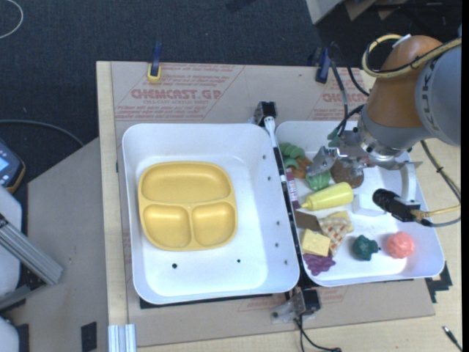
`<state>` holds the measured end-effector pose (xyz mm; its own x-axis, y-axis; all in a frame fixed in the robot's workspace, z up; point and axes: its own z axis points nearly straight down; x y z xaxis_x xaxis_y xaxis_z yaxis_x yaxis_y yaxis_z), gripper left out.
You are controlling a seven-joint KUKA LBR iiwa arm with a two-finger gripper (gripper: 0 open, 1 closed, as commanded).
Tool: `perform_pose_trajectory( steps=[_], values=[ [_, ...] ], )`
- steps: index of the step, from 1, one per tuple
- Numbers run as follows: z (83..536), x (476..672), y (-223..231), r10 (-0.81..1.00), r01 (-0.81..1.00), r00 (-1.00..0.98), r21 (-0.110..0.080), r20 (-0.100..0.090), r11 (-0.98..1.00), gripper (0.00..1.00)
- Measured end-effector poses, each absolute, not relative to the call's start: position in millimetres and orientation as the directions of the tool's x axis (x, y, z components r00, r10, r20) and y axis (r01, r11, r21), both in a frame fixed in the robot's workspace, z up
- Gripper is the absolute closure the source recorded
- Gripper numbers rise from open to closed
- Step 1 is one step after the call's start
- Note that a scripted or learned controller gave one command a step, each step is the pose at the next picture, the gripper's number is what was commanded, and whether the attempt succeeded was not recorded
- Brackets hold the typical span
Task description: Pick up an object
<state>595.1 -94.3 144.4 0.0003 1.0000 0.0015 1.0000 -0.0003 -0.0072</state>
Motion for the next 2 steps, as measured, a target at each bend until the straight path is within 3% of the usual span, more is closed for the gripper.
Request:
perform_pose_trajectory(
  steps=[1, 2],
  values=[
    [91, 593.6, -93, 1.000, 1.000, 0.000, -0.008, 0.002, 0.000, 0.00],
    [105, 595.7, -94, 1.000, 1.000, 0.002, 0.000, 0.000, -0.002, 1.00]
  ],
)
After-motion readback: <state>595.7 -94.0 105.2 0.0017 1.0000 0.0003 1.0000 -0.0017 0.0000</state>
